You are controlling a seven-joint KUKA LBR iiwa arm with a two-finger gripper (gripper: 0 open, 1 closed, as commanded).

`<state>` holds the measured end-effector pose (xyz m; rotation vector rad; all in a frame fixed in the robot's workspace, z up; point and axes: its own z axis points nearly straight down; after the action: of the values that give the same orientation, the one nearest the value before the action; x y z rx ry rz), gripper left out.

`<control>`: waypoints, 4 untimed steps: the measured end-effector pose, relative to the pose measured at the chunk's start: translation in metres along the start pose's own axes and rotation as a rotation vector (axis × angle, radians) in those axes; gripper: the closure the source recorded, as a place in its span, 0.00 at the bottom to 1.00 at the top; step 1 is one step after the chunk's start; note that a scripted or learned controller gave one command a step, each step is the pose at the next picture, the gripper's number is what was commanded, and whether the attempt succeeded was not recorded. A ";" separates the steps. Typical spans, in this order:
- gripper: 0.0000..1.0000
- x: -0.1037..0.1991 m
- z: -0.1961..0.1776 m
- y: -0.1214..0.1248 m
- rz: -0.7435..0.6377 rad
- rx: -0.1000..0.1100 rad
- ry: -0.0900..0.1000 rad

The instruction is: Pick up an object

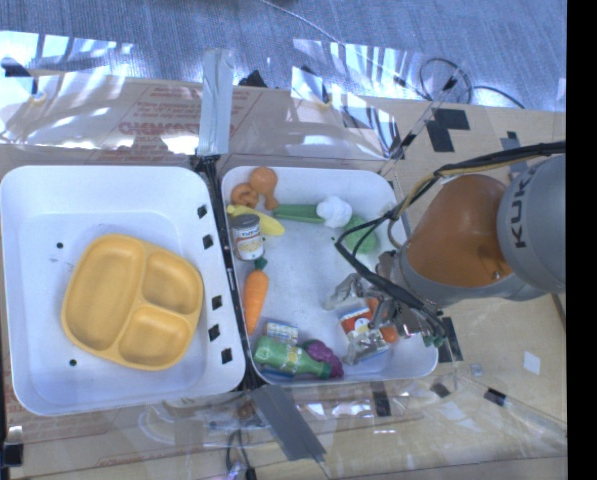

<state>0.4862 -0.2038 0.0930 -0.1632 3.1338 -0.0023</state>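
Observation:
My gripper (pixel 355 318) is low in the right bin (pixel 308 268), near its right wall, and it stands open. One finger (pixel 343 292) is toward the back and the other (pixel 366 346) toward the front. A small red and white object (pixel 355 321) lies between them; I cannot tell whether either finger touches it. Left of the gripper lie a carrot (pixel 256 299), a small can (pixel 246 236), a green bottle (pixel 283 356) with a purple piece (pixel 321 353), a banana (pixel 270 225), an orange toy (pixel 263 182), a long green vegetable (pixel 300 212) and a white piece (pixel 333 211).
The left bin (pixel 38 218) holds a yellow divided plate (pixel 130 300). A green piece (pixel 361 236) sits by the right bin's right wall, under the arm's cables. The grey and orange arm (pixel 468 238) overhangs that wall. Cardboard and tape lie behind the bins.

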 end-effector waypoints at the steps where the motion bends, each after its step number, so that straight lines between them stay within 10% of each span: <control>1: 0.00 0.003 0.000 0.004 0.093 -0.002 0.002; 2: 0.00 -0.065 -0.010 0.063 0.027 -0.003 -0.002; 3: 0.00 -0.016 0.001 0.019 -0.325 -0.003 0.004; 4: 0.00 -0.052 -0.038 -0.004 -0.358 0.000 -0.001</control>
<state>0.5384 -0.2022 0.1311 -0.7180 3.0539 -0.0028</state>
